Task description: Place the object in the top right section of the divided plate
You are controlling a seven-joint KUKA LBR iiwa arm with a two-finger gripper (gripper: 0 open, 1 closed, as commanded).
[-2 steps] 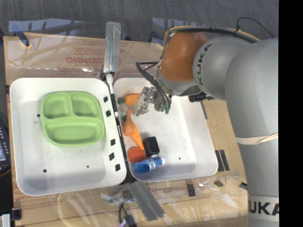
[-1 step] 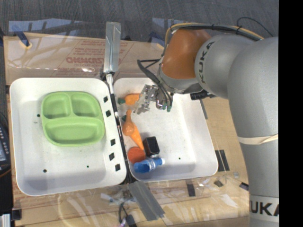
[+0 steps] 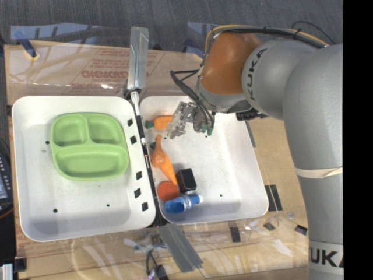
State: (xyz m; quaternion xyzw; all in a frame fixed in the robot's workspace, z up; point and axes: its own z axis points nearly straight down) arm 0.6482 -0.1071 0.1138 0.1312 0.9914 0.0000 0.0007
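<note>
The big grey arm (image 3: 303,115) ran off the right and bottom edges, so part of it was cut off. Its pincer (image 3: 189,121) was too blurry to show how its tips stood. An orange thing (image 3: 163,122) sat partly hidden behind the pincer.

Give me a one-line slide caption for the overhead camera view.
KUKA gripper above the right bin of toys, green divided plate in the left bin.
</note>
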